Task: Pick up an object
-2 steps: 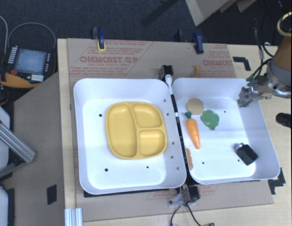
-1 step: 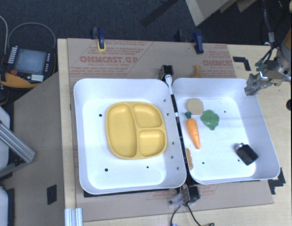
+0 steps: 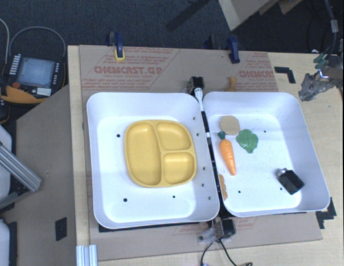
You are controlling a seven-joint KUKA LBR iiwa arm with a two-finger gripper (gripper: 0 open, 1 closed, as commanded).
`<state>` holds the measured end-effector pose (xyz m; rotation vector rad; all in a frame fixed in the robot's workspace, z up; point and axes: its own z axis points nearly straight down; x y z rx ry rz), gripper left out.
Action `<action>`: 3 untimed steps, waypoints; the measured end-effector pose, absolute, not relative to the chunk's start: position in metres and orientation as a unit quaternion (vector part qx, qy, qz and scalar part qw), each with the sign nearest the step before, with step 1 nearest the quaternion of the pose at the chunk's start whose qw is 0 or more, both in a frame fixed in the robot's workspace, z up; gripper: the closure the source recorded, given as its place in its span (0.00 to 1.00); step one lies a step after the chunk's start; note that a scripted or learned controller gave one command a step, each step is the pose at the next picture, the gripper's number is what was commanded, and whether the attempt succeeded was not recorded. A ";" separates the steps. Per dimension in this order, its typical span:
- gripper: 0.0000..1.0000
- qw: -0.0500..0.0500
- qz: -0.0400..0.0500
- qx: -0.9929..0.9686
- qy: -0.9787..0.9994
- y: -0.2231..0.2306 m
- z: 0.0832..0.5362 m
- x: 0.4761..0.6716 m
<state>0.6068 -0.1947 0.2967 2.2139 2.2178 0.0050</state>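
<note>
i judged the carrot (image 3: pixel 228 156) in the right bin (image 3: pixel 304 121) light, stiff, slick; best pinched mid-body. the gripper (image 3: pixel 314 83) hung far right; fingers' state i couldn't tell.

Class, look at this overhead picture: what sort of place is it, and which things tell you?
Probably a robotics lab bench: two white bins clamped side by side, toy food such as a carrot, and a handheld control pendant with cables.

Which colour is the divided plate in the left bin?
Yellow. The plate lies in the left bin, clearly seen in the camera view.
</note>
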 end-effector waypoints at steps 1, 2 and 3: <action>1.00 0.001 0.001 0.705 0.709 -0.144 0.295 0.621; 1.00 0.000 0.000 0.706 0.708 -0.091 0.293 0.627; 1.00 -0.001 0.000 0.706 0.709 -0.050 0.283 0.630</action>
